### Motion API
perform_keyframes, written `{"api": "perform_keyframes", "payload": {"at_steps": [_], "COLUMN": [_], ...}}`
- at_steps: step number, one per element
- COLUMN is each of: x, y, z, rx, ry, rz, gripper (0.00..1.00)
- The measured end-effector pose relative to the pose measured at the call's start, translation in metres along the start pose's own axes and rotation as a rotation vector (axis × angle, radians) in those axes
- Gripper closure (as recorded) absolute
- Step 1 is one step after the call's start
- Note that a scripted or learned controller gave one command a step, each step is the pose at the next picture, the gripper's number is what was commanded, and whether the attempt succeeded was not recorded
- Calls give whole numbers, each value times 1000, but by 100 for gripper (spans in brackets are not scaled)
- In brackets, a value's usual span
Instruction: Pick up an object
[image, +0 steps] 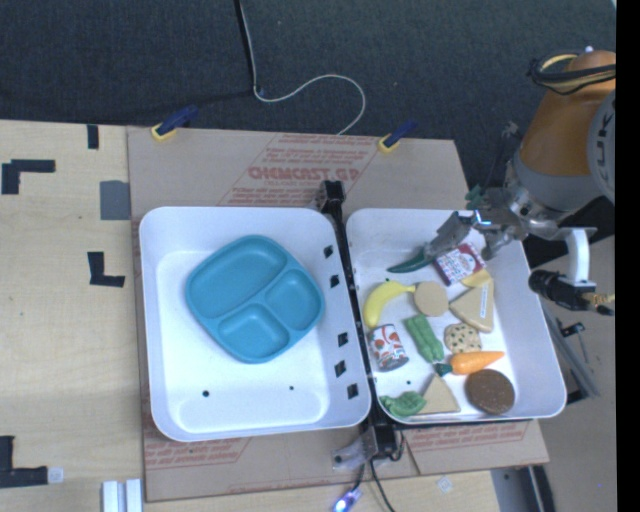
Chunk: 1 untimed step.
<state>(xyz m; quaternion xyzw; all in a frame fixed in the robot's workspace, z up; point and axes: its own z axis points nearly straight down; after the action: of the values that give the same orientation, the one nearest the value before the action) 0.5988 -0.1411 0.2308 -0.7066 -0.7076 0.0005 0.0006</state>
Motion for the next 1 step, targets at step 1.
{"api": "perform_keyframes", "payload": {"at_steps": [1], "x": [58], "y": [-52], "z": [-215], "rx": [-18], "ry": [-1], "rz": [-5], "gripper": [0]}}
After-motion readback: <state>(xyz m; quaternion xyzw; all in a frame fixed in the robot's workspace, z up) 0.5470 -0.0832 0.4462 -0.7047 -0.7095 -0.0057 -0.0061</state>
